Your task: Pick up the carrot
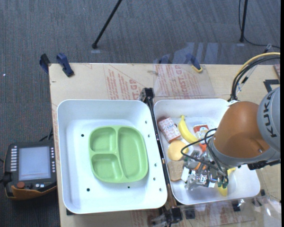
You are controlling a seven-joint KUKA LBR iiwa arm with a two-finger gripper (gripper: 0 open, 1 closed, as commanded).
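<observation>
At the far left we see a handheld control pendant with a lit screen resting on the grey carpet beside the bench. Moving right, we find the left bin, which contains a green divided plate lying flat with three compartments. A black clamp sits at the top of the seam between the two bins, and two blue clamps grip the board at its far left corner. Next comes the right bin, where the objects are clustered. We note a red and white packet near the bin's left wall, a banana just beside it, and a round yellow-orange fruit below the two. A small red and white item lies just right of the banana. The arm's orange band covers much of the bin's right half, and the gripper is lowered into the near part of the bin among the objects. We cannot tell how the tool is set from this view. We cannot tell which item is the carrot; a thin orange sliver shows beside the wrist, but it is too hidden to identify.
</observation>
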